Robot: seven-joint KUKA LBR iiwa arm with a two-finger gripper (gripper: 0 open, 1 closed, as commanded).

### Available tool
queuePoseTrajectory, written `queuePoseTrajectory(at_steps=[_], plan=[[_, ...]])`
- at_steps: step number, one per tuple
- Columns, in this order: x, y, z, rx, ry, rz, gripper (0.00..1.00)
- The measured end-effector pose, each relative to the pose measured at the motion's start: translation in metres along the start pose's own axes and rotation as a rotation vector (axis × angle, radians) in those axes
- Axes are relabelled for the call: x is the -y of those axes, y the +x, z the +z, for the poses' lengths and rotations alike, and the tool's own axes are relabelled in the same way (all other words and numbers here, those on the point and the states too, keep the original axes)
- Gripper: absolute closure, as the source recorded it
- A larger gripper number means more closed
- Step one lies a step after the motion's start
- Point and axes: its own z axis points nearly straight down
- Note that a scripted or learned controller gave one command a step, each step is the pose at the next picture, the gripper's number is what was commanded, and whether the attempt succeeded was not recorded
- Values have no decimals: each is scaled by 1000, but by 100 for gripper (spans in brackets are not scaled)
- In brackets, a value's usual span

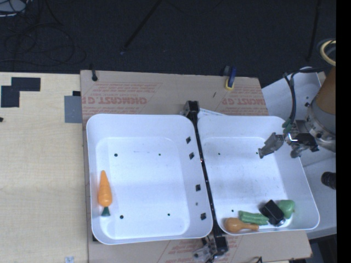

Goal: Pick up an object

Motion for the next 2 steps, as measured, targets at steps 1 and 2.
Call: queuePoseTrajectory(at_steps=[1, 2], plan=[[-6, 107, -69, -2, -8, -12, 0], [-62, 124, 92, 0, 10, -4, 0]])
